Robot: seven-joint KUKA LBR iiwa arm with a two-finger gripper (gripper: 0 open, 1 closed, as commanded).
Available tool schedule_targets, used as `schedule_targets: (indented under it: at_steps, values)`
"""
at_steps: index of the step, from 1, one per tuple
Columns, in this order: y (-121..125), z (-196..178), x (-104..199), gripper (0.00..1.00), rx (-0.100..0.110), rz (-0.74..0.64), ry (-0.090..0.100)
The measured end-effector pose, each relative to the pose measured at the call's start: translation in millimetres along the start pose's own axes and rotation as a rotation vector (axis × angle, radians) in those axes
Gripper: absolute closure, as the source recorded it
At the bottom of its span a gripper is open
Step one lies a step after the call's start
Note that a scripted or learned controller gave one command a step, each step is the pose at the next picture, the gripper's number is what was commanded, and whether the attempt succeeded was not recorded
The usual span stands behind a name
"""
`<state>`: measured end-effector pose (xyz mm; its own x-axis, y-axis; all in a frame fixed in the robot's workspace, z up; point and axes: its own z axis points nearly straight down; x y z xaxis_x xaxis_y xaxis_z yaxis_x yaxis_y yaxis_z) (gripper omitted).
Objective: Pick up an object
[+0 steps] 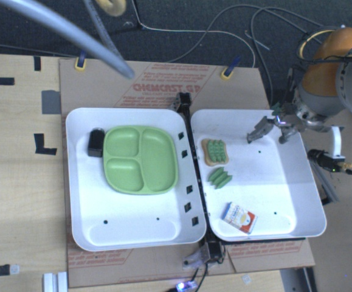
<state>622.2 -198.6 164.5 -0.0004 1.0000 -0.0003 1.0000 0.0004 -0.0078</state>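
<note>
Camera view showed the grey two-finger gripper (pixel 272 130) over the upper part of the right shallow white bin (pixel 297 181), its fingers spread and nothing between them. A green-topped toast piece (pixel 214 151), a small green bean bundle (pixel 220 178) and a small white and orange carton (pixel 239 218) lay well apart from it. The approach step seemed in hand; next, the gripper probably needed to move toward one item and descend.

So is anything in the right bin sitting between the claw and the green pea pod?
Nothing visible does. The claw hovers over the right bin's far right part; bare white floor lies between it and the green pea pod.
</note>
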Motion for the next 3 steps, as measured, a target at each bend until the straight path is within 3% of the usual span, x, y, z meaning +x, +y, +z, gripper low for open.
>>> schedule_targets:
  at_steps: [1,2,3]
  values:
    - [-7.1,48.5,-5.7,0.00,-0.001,0.000,0.000]
    - [-5.1,34.9,-5.1,1.00,-0.006,-0.002,-0.001]
    - [0.7,-10.3,0.2,1.00,-0.012,-0.002,0.000]
